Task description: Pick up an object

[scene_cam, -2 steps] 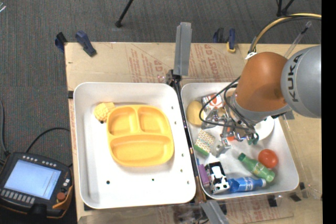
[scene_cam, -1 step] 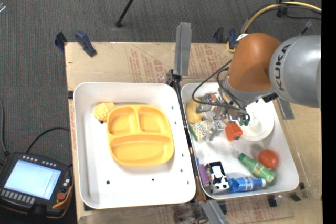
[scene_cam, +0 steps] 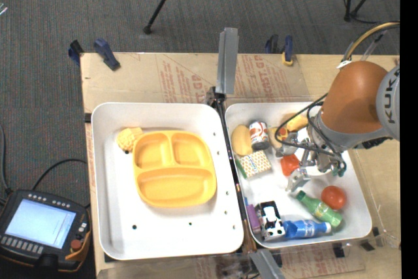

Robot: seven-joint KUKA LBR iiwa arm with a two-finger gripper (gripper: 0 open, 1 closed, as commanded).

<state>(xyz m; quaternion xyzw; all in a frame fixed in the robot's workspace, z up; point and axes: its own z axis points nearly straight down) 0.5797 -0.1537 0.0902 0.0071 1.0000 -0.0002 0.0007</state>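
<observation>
Camera view puts the gripper (scene_cam: 302, 170), jaws apart with nothing between them, low in the right bin (scene_cam: 363, 232) beside a red toy (scene_cam: 290, 164); centre over it before closing.

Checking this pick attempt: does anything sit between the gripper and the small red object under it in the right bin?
Nothing visible does. The gripper hangs right at the small red object in the right bin. The green bottle and tomato lie beside it, nearer the camera.
</observation>
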